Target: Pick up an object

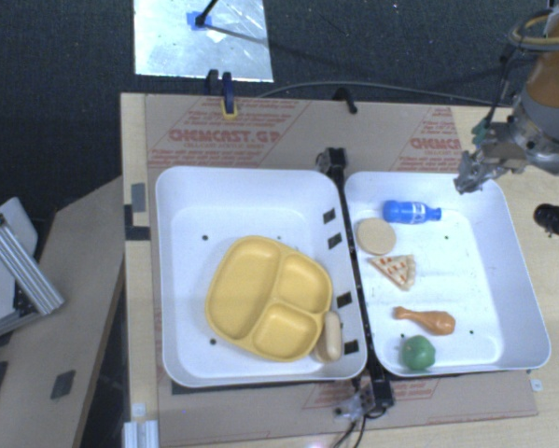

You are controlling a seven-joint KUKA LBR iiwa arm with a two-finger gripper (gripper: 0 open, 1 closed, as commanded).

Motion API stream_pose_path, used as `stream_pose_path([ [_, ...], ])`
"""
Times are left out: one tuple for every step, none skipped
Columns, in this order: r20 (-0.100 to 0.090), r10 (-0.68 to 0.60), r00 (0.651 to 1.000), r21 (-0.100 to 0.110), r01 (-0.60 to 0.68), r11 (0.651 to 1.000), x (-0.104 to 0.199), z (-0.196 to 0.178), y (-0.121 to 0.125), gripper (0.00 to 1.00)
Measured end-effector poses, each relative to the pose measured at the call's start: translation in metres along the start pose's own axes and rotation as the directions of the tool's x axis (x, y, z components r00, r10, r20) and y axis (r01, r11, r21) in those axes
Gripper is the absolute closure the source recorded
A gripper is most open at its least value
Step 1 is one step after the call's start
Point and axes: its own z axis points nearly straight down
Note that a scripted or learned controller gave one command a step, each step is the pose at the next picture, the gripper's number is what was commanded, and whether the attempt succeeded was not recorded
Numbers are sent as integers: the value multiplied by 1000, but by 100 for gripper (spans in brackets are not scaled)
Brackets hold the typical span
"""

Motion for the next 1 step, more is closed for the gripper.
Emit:
stream_pose_path([
  [1,0,1000,-1,0,1000,57,4,-6,100],
])
